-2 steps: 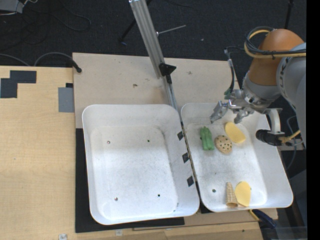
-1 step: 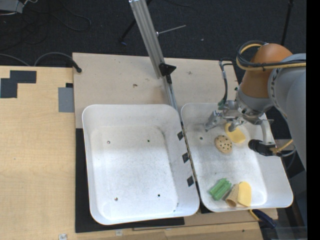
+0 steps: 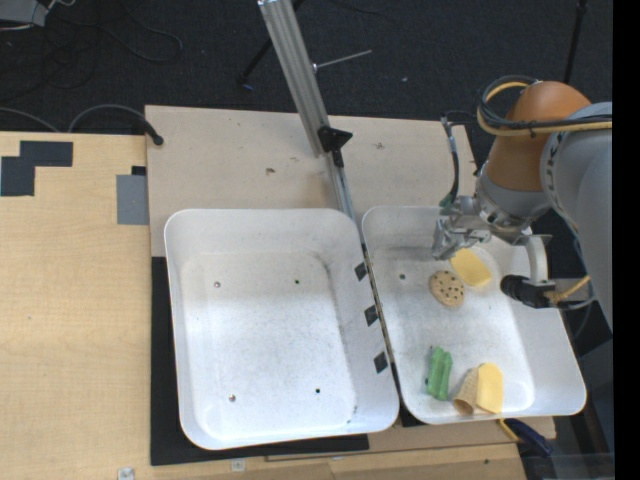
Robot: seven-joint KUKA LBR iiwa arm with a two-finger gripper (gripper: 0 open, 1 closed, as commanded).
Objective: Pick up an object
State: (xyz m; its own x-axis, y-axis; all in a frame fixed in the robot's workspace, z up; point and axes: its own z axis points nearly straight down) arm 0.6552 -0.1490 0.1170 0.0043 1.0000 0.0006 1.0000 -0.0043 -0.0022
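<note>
My gripper point(image 3: 452, 236) hangs over the far part of the right bin point(image 3: 545, 363), low near its floor. A yellow block point(image 3: 473, 268) lies just in front of the gripper and looks close to or touching it. I cannot make out anything held. A tan round piece with dark dots point(image 3: 447, 289) rests beside the yellow block. Near the bin's front lie a green piece point(image 3: 438, 372) and a yellow-and-tan wedge point(image 3: 480, 389).
The left bin point(image 3: 260, 328) stands beside the right one, with a row of black clips point(image 3: 371, 314) along the shared rim. A slanted aluminium bar point(image 3: 300, 78) rises behind the bins. The grey arm with its orange band point(image 3: 530, 138) fills the right side.
</note>
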